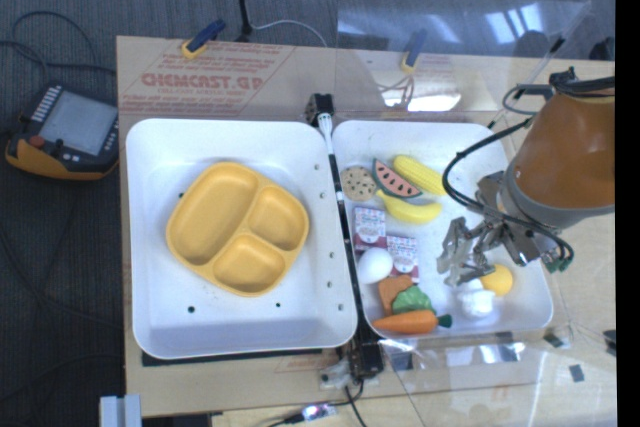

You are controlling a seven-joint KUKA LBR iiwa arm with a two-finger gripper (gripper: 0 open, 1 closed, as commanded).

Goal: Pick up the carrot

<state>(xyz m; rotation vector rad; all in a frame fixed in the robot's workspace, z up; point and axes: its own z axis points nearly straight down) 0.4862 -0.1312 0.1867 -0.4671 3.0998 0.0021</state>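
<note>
Grey carpet under bench [200, 75]. Approach step: claw [468, 260] parted, gripping nothing, hovering in right bin [540, 315]; next, shift toward carrot [405, 322] at front wall, descend.

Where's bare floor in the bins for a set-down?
Left bin: free strip around the yellow tray, widest along the near wall. Right bin: crowded; carrot, banana, egg packed on its left side, gripper over the near right.
</note>
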